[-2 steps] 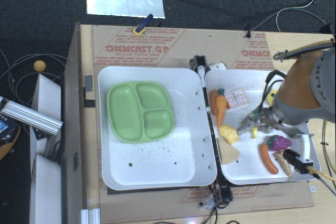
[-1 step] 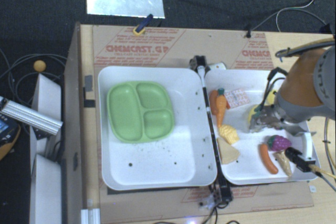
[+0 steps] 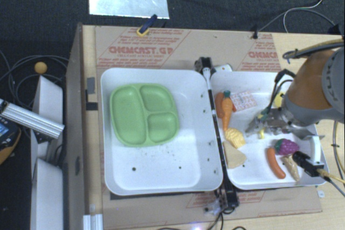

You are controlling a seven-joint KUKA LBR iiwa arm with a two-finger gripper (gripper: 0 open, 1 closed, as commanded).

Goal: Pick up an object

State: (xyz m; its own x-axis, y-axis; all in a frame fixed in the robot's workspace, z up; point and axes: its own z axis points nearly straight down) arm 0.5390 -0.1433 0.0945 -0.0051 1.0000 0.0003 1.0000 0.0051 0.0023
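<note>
The gripper hangs low in the right bin, its state impossible to tell, placed among the clustered food with the corn just left.

Two white bins are seen on brown board printed with red letters. A light green tray is seen. An orange carrot, a purple bunch, maybe grapes, and an orange-red sausage are seen.
</note>
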